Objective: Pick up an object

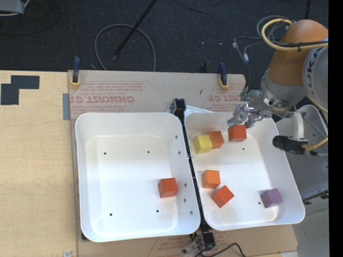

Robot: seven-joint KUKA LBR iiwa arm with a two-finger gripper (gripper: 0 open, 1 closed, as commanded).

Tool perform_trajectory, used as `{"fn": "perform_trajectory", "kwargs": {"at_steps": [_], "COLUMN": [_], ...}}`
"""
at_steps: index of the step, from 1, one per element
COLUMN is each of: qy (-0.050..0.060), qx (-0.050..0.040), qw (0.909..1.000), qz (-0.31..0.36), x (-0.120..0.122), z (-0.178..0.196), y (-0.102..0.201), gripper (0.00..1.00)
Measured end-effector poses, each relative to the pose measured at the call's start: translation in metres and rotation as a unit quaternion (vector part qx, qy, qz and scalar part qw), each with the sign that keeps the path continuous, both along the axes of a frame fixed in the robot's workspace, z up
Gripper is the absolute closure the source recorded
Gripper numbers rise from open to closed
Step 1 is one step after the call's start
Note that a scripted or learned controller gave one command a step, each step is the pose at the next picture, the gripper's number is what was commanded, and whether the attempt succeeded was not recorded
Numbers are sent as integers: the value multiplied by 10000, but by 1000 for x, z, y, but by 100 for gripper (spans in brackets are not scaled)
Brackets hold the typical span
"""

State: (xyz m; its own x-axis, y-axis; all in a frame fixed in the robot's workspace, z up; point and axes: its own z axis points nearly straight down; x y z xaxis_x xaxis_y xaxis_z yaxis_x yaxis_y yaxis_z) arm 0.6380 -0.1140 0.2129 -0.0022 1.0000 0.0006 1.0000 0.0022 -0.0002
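Front of right bin point(292, 210): purple cube point(271, 197), two orange cubes. At its far end, gripper point(239, 123) sits over red cube point(237, 133); cannot tell finger state. Grasp step, judged. Next: confirm closure, lift straight.

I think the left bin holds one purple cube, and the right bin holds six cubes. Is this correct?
Not quite. The camera view shows that the single cube in the left bin is a red-orange cube, not purple. The purple cube lies in the right bin, which does hold six cubes.
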Motion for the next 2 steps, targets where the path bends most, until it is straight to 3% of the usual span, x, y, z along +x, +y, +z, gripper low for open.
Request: {"fn": "perform_trajectory", "kwargs": {"at_steps": [2], "qy": [6], "qx": [1], "qw": [10000], "qz": [0], "x": [-39], "z": [-10], "y": [88], "gripper": [100]}}
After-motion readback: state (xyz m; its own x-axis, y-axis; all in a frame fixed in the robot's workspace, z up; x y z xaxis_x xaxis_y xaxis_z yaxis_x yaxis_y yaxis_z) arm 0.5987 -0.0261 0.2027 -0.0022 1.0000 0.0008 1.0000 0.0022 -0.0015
